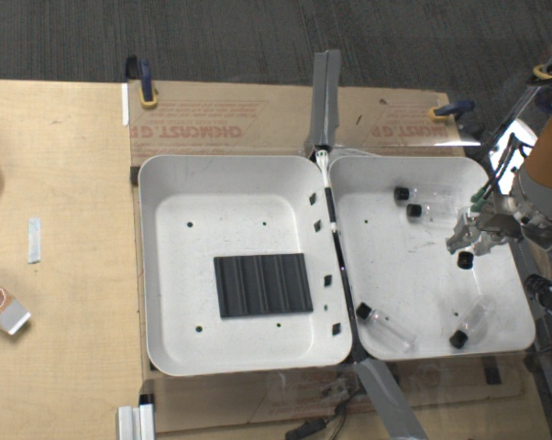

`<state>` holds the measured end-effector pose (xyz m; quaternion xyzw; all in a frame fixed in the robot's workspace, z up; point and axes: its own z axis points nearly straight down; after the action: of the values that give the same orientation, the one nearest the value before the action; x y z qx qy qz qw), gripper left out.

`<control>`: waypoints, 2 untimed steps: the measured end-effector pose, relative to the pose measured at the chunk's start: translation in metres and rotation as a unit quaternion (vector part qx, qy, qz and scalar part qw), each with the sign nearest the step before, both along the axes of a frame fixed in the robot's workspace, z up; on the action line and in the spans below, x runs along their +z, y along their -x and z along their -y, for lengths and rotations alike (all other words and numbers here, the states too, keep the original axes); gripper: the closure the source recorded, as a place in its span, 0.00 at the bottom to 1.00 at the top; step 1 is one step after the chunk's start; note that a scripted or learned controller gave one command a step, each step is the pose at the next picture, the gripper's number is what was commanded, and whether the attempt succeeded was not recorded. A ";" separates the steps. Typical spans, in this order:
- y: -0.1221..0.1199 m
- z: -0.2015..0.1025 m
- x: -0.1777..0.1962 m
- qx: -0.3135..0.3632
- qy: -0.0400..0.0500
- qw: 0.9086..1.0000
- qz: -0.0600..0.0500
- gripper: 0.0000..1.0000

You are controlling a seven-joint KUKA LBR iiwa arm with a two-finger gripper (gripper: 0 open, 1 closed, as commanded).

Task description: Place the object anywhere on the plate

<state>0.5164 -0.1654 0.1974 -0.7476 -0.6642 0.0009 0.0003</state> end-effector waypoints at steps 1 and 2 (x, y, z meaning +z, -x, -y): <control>0.031 -0.040 0.105 -0.128 0.001 0.992 0.000 1.00; 0.026 -0.123 0.149 -0.338 0.002 0.941 0.000 1.00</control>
<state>0.4903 -0.0428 0.3462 -0.9281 -0.3723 0.0023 -0.0007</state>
